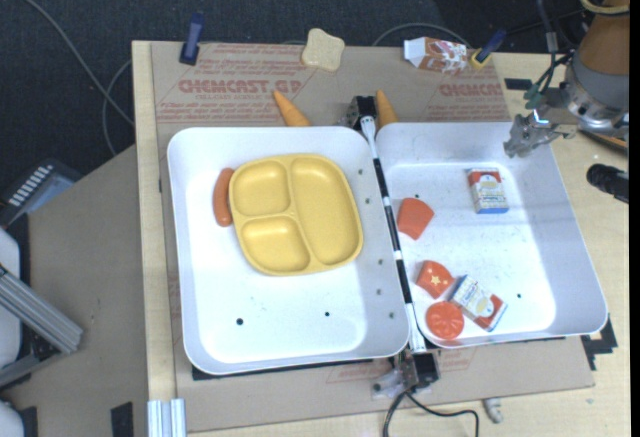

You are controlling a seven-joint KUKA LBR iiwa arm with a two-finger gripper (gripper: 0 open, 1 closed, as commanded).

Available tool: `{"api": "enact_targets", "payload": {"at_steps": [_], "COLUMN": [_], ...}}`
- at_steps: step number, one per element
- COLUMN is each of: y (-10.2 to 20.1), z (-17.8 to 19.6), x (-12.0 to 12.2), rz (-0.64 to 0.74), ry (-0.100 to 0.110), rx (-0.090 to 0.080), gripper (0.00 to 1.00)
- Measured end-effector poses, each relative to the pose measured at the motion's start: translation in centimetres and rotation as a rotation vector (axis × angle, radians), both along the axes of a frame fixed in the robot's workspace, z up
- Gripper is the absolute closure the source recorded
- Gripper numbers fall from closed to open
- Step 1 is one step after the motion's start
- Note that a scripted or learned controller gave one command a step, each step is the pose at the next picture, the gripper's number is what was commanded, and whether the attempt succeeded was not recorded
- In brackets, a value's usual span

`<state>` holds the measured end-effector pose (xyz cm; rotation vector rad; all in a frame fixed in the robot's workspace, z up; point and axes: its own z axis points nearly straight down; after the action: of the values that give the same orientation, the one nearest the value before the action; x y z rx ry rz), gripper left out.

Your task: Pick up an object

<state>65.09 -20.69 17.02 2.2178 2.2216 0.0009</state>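
One fixed cam sits high above the bench [150, 225], angled down, both white bins [200, 325] fully in frame.

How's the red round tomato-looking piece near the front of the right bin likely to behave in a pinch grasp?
The tomato piece looks flat and disc-like, so it probably won't roll, but offers little height for the gripper to pinch. It looks like smooth plastic, so possibly slippery and light. It touches the small packet, which a push may shift.
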Motion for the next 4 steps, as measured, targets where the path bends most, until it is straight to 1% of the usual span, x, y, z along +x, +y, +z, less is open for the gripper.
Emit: {"api": "enact_targets", "payload": {"at_steps": [1,2,3,4], "y": [5.6,5.6,2.8,2.8], "z": [2.3,2.2,-8.7,-7.5], "x": [-2.2,-2.2,-1.1,-0.9], "rz": [0.000,-0.001,-0.003,-0.001], "ry": [0.003,0.003,0.006,-0.001], "rx": [0.003,0.002,0.002,0.000], "gripper": [1.00,0.00,0.00,1.00]}}
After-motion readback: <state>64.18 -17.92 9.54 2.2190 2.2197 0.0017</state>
